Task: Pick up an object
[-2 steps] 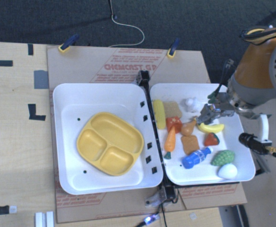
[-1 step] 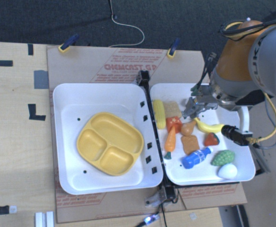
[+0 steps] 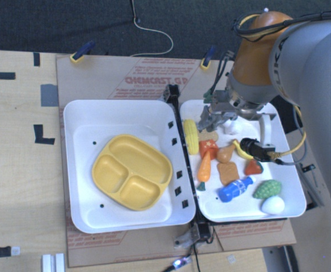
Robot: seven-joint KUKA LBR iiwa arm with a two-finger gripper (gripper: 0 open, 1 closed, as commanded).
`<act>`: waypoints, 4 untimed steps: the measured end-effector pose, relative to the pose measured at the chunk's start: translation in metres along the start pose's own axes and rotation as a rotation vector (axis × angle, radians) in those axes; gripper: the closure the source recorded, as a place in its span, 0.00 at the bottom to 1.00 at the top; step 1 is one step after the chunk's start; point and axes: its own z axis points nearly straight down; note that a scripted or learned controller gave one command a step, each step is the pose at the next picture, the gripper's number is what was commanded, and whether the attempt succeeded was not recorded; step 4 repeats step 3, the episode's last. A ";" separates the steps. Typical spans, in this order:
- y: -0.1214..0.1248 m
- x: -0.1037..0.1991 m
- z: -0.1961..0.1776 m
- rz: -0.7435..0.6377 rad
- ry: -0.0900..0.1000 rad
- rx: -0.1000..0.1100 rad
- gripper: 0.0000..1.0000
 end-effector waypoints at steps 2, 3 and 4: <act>0.071 0.073 -0.014 0.002 0.000 -0.003 1.00; 0.074 0.071 -0.013 0.005 -0.003 0.000 1.00; 0.074 0.071 -0.013 0.005 -0.003 0.000 1.00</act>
